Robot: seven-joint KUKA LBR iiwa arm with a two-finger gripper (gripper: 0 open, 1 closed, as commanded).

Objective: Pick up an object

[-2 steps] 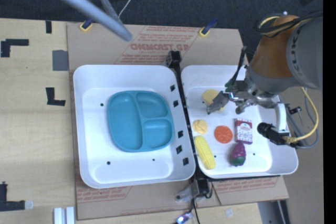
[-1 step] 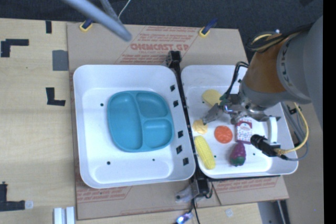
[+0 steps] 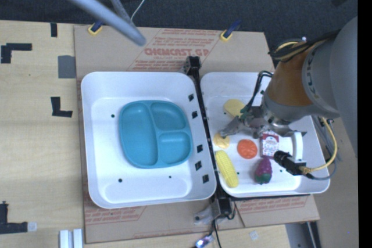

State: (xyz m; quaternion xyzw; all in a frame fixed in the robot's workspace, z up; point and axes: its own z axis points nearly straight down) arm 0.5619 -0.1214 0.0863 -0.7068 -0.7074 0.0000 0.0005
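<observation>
The right bin (image 3: 302, 183) holds several toy foods: a corn cob (image 3: 226, 168), a red-orange tomato (image 3: 247, 149), a purple eggplant (image 3: 263, 170), a yellow piece (image 3: 233, 106), a small yellow piece (image 3: 221, 140) and a red-and-white packet (image 3: 269, 144). My gripper (image 3: 237, 126) reaches in from the right, low over the bin's left half, between the two yellow pieces. Its grey fingers (image 3: 231, 128) point left toward the small yellow piece. Nothing shows between them.
The left bin (image 3: 99, 96) holds a blue divided plate (image 3: 156, 132). A black divider (image 3: 200, 119) runs between the bins. The arm's orange band (image 3: 290, 81) and grey body cover the right bin's far right corner. A cable (image 3: 317, 168) loops over the right edge.
</observation>
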